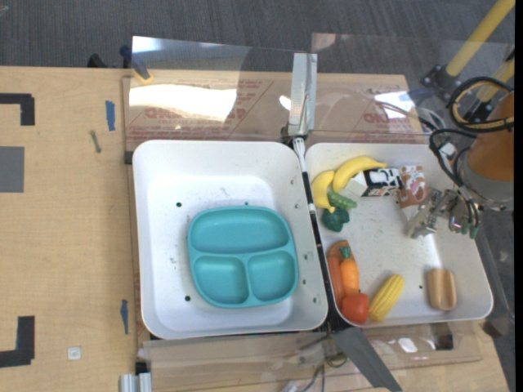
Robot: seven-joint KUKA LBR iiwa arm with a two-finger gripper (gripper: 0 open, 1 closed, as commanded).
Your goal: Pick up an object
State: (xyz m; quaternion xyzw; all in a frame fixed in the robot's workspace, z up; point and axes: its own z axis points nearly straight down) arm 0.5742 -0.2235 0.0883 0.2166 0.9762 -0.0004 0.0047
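Hovering over right bin near its right side: jaws, apparently parted, nothing between them. Below them, bun by bin's right wall. Corn, tomato, carrot along front; bananas at back. Teal tray in left bin

In the right bin, right of the frame's centre, lie the toy foods. Two yellow bananas curve at its upper left, a green piece just below them. A printed carton lies to their right. Lower down, an orange carrot meets a red tomato; a yellow corn cob slants beside it, and a tan bread roll lies farther right.
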